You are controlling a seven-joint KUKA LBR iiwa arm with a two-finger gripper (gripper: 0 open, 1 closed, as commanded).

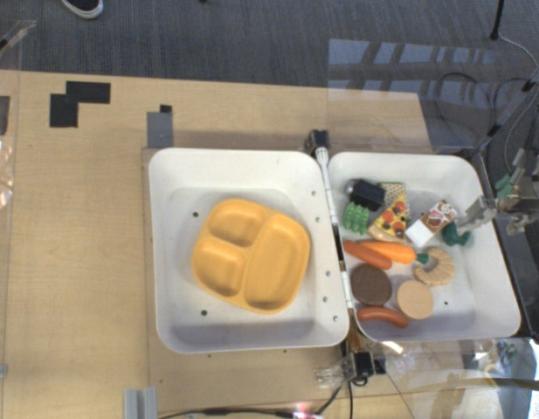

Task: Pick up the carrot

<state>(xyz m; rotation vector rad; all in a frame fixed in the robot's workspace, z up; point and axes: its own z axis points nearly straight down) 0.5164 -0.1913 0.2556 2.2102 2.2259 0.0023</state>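
Note:
The carrot is orange with a small green tip at its right end. It lies flat and nearly level in the middle of the right white bin. A pizza slice toy lies just behind it and a brown disc just in front. On its right end it nearly touches a tan round biscuit.
The right bin also holds a black block, a green piece, a white cube, a teal piece, a tan disc and a red sausage. A yellow divided plate lies in the left bin. Grey hardware overhangs the right rim.

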